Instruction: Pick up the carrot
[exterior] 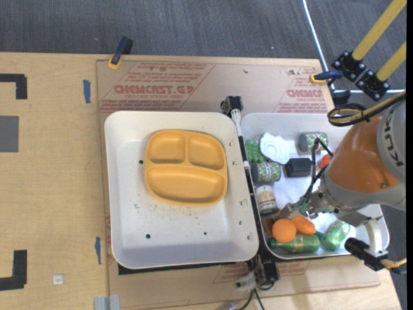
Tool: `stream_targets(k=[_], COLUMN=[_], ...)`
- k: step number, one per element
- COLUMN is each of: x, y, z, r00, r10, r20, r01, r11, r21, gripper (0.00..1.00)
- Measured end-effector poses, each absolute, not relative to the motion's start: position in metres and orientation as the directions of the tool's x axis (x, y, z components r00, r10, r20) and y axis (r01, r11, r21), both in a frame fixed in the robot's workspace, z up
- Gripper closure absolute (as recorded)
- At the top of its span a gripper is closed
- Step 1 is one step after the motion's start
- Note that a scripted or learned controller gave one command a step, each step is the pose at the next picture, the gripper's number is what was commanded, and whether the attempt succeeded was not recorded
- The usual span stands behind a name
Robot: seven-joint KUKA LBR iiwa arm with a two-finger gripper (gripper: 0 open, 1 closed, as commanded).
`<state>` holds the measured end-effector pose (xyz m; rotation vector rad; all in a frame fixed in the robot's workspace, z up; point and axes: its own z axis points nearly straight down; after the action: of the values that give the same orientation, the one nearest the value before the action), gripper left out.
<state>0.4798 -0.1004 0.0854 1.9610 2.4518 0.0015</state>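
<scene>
Whether the jaws of the gripper (308, 206) are parted or closed cannot be told, as the wrist hides them, low over the right bin (292, 119). The two white bins sit side by side on a tan bench (51, 192), grey carpet (193, 11) beyond. The left bin (122, 173) carries a yellow divided plate (186, 166). The grey arm (368, 163), with its orange band, reaches in from the right. The carrot (304, 225) lies just beneath the gripper, beside an orange (283, 230).
</scene>
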Motion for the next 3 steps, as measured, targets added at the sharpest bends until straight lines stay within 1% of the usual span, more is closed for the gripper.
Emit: stream_targets(k=[3], x=[0.4798], y=[-0.1004], z=[0.0854], r00=[-0.22], r10=[0.976], r20=[-0.001], r01=[0.976], r11=[0.22], r21=[0.002], gripper=[0.0])
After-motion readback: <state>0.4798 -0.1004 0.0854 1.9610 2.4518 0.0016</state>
